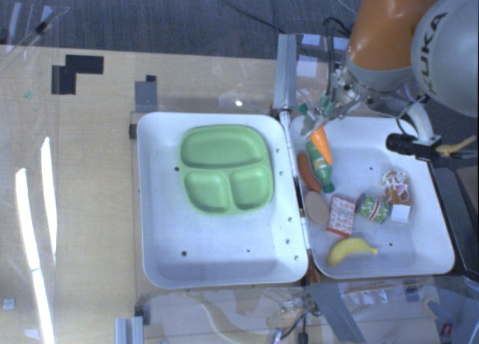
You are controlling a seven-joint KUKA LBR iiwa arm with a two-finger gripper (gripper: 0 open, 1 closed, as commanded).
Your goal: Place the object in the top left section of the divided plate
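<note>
The green divided plate [196, 161] lies in the left bin [161, 238], with one wide section at the back and two smaller ones at the front. My gripper [320, 113] hangs over the back left corner of the right bin [426, 253]. Its tip is just above an orange carrot [320, 141]. The carrot rests on a green bottle [322, 169] beside a brown sausage [307, 173]. I cannot see whether the carrot is gripped or only lies under the tip.
The right bin also holds a round biscuit [316, 206], a red carton [341, 215], a small can [373, 209], a banana [350, 250] and a printed packet [396, 188]. A raised divider wall [293, 185] separates the bins. The arm's bulk [419, 28] looms at the back right.
</note>
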